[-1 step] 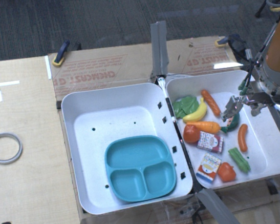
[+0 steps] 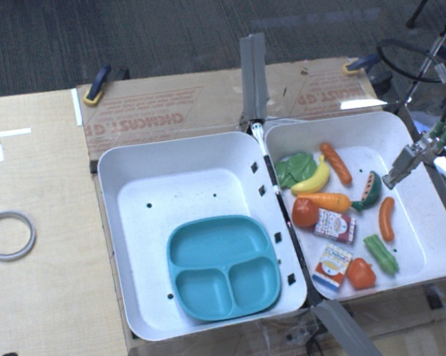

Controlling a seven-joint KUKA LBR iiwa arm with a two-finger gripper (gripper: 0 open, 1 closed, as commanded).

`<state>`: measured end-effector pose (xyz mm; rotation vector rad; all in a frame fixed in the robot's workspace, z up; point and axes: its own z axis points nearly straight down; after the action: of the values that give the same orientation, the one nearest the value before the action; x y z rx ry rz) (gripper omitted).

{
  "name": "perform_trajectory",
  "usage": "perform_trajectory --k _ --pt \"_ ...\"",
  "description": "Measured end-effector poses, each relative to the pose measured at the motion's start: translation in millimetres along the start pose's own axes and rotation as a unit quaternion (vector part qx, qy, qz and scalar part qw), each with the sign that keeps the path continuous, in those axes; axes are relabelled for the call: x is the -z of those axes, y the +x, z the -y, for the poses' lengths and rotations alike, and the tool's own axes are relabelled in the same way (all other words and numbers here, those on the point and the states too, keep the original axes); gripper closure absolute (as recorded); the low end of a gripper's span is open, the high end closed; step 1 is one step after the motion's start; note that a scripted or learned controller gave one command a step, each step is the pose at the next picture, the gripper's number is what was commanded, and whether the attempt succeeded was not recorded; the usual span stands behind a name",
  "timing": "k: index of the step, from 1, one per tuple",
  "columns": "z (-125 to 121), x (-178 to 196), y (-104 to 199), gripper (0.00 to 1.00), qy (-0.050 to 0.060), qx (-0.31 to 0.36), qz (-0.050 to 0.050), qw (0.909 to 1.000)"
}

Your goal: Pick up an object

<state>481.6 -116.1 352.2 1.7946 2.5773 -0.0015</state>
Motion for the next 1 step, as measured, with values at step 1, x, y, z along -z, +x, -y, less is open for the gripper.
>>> perform_trajectory --k 1 --pt "21.0 -137.6 -45.6 0.0 0.001 -0.006 -0.001 1.0"
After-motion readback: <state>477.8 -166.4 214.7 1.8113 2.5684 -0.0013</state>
